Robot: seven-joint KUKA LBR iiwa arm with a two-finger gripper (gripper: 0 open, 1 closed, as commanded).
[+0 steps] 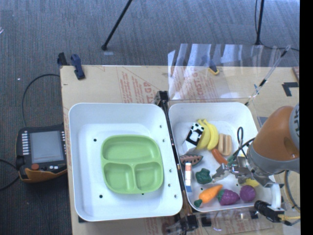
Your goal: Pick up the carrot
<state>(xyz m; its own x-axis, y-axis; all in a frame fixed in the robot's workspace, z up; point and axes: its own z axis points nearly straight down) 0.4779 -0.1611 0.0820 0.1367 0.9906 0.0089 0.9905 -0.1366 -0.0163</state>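
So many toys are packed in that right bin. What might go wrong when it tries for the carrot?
1. The carrot lies right against the purple grapes, so the gripper might pinch or nudge the grapes instead.
2. The carrot sits close to the right bin's near wall, which may leave little room on that side.
3. The green toy lies beside the gripper and might get bumped as it moves.

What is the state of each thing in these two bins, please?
Green divided plastic plate: flat in left white bin, nothing on it.
Orange toy carrot: lying in right white bin, not gripped.
Yellow toy bananas: lying flat.
Gripper: low over the toys, above the carrot.
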